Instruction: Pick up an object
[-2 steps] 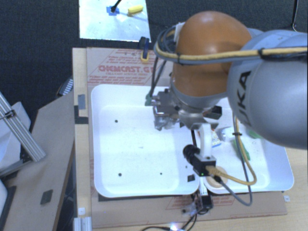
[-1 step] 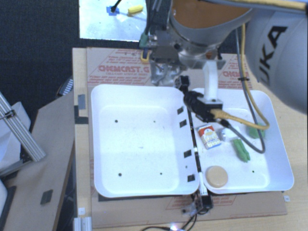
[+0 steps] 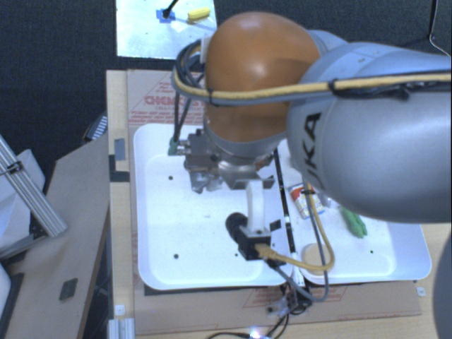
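The arm's orange wrist and grey body cover the middle and right of the view. Below the wrist, the metal gripper [image 3: 205, 173] hangs low over the back part of the left white bin [image 3: 162, 210]. Nothing shows between it and the bin floor. In the right bin [image 3: 402, 260] lie a green object [image 3: 354, 223], a small clear tube with a red label [image 3: 308, 200] and a pale round disc [image 3: 316, 253], partly behind the yellow cable. The arm hides much of the right bin.
Both bins rest on a cardboard sheet [image 3: 152, 97]. Behind it lies a white sheet [image 3: 141, 27] with a yellow piece [image 3: 199, 13] and a small blue item [image 3: 164, 15]. An aluminium rail [image 3: 28, 189] slants at the left edge.
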You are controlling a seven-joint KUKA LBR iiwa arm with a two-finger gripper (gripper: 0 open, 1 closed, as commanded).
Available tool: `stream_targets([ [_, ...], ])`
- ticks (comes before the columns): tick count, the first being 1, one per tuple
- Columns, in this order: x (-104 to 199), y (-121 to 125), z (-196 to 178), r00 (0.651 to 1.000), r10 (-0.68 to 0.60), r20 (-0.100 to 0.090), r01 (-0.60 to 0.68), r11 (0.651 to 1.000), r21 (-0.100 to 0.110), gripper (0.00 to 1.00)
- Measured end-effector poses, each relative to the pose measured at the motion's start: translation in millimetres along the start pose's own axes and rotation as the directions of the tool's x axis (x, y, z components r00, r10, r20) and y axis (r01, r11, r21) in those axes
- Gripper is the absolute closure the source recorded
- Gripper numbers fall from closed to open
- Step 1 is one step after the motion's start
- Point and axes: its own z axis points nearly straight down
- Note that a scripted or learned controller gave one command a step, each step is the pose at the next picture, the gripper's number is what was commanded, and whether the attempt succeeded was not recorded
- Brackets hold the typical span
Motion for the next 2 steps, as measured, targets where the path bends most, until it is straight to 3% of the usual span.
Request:
stream_targets([
  [1,-2,-2,-146,1.000,0.001,-0.011,-0.002,1.000,-0.026,1.00],
  [2,-2,-2,-47,1.000,0.007,-0.002,-0.007,1.000,-0.008,1.00],
])
